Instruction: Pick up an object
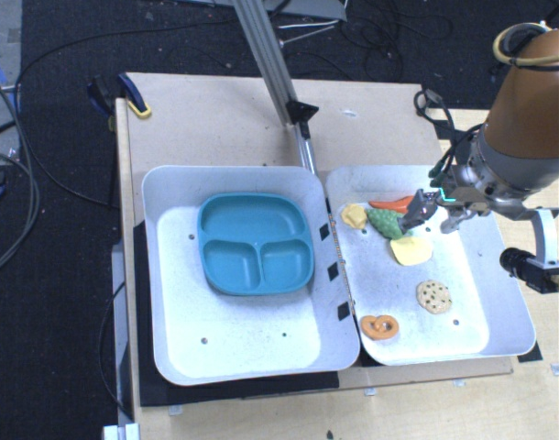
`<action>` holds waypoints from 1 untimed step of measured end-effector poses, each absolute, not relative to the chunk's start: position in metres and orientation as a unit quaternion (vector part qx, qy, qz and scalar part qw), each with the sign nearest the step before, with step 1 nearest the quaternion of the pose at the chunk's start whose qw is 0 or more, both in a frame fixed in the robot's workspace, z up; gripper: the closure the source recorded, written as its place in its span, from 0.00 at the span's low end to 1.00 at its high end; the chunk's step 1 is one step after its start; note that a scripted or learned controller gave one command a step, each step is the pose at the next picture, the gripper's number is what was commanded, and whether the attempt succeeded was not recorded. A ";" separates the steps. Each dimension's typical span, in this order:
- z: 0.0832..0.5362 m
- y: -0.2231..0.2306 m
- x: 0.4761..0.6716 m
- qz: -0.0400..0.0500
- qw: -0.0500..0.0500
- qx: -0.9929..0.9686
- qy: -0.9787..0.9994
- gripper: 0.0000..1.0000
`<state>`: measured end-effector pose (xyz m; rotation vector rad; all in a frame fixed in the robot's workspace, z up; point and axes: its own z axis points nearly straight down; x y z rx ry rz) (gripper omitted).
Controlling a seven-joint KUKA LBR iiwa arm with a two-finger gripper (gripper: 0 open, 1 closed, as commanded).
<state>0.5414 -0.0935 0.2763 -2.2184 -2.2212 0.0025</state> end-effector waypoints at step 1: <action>0.277 -0.094 0.542 0.000 0.000 -0.707 -0.708 0.00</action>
